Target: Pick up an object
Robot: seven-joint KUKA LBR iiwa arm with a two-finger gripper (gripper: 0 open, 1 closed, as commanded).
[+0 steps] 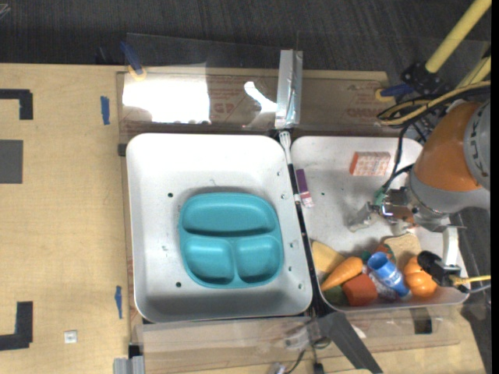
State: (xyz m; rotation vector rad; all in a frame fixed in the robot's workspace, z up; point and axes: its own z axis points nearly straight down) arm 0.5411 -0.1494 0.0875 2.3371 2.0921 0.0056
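My gripper [363, 216] hangs low over the middle of the right bin [331, 170], above bare white floor. Nothing shows in its grasp. Along the bin's near edge lie a yellow wedge [325, 253], a carrot [343, 272], a red block [360, 290], a blue bottle [386, 276] and an orange fruit [419, 281]. A tan slice [401, 245] lies just below and right of the gripper. A small pink-orange box [369, 163] rests at the far side of the bin, above the gripper.
The left bin [156, 154] holds a teal divided plate [231, 238]. A purple-and-white item [301, 185] lies against the divider between the bins. The arm's orange band [452, 154] overhangs the right bin's right edge, with cables behind it.
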